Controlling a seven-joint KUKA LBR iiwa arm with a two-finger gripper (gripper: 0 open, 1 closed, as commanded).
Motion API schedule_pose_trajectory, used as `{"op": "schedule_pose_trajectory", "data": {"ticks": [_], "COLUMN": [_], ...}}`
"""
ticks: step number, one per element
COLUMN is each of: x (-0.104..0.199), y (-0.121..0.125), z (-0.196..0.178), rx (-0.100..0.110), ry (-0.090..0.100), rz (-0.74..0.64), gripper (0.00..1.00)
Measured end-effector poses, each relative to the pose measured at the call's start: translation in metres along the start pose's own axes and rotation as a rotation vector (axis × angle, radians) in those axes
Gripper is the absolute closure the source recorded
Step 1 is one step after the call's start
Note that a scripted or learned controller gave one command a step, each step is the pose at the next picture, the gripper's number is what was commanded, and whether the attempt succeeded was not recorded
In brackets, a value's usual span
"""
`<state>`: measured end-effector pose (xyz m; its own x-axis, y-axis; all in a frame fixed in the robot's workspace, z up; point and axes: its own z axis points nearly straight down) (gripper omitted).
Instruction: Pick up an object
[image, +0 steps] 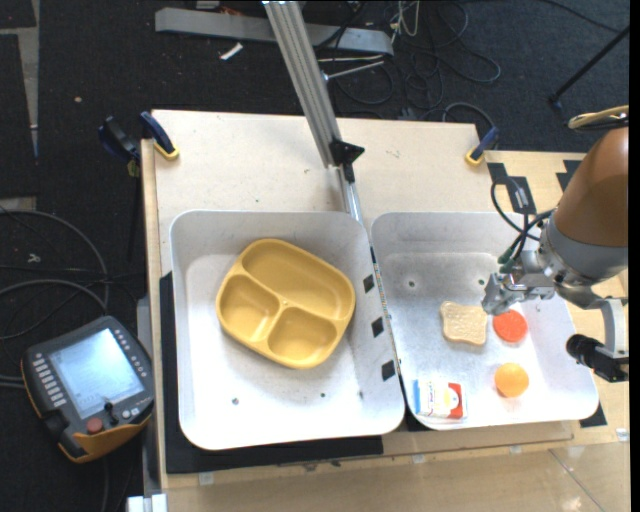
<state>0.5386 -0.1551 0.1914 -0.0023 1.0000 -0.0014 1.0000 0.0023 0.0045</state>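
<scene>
My gripper (497, 297) hangs beside the flat red disc (510, 327); grip state unclear. Descending here could clip the neighbouring tan toast slice (464, 324).

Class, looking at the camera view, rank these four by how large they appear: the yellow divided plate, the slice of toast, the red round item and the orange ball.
1. Yellow divided plate, by far the largest.
2. Slice of toast.
3. Red round item and orange ball: they look about alike, so no ranking.
</scene>
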Motion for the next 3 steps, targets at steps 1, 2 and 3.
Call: {"op": "schedule_pose_trajectory", "data": {"ticks": [1, 2, 3], "x": [0.000, 0.058, 0.112], "y": [0.001, 0.017, 0.040], "z": [-0.015, -0.027, -0.040], "rx": [0.002, 0.002, 0.001], "ry": [0.000, 0.003, 0.003], "rz": [0.000, -0.006, -0.006], "gripper": [1.00, 1.00, 1.00]}}
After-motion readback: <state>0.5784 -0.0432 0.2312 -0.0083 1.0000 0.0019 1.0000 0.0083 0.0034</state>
